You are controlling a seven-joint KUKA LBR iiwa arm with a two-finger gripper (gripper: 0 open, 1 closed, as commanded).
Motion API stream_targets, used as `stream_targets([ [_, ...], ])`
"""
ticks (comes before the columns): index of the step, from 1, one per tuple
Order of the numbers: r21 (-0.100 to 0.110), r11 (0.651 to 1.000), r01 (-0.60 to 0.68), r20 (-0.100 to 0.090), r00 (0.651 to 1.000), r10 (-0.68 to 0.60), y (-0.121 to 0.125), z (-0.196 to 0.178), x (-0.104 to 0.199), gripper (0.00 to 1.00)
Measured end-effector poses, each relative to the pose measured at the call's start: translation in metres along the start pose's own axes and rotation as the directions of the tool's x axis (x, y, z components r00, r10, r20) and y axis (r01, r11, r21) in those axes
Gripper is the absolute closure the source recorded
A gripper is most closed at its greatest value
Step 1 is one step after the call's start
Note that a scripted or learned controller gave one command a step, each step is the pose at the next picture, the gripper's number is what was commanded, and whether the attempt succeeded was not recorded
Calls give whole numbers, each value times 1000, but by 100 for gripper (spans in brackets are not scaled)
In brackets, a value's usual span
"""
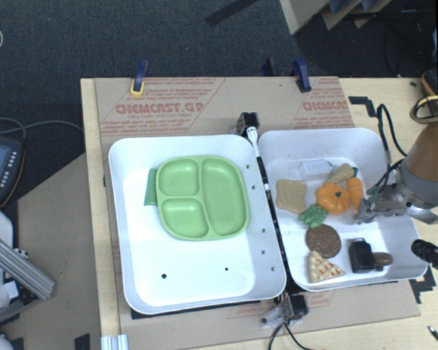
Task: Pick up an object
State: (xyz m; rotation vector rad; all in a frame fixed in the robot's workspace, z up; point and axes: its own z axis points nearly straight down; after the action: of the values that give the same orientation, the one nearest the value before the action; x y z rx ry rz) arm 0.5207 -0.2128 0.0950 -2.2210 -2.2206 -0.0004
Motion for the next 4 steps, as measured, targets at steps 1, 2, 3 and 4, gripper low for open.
stream_targets([
  [1, -5, 1000, 1, 3, 1000, -1, -8, -54, 6, 100],
  [2, -6, 1000, 1, 4, 1000, -1, -5, -97, 2, 100],
  [3, -6, 1000, 2, 4, 1000, -2, -4, -132, 2, 100],
  [4, 2, 1000, 5, -1, 1000, -5, -3, -122, 57, 100],
])
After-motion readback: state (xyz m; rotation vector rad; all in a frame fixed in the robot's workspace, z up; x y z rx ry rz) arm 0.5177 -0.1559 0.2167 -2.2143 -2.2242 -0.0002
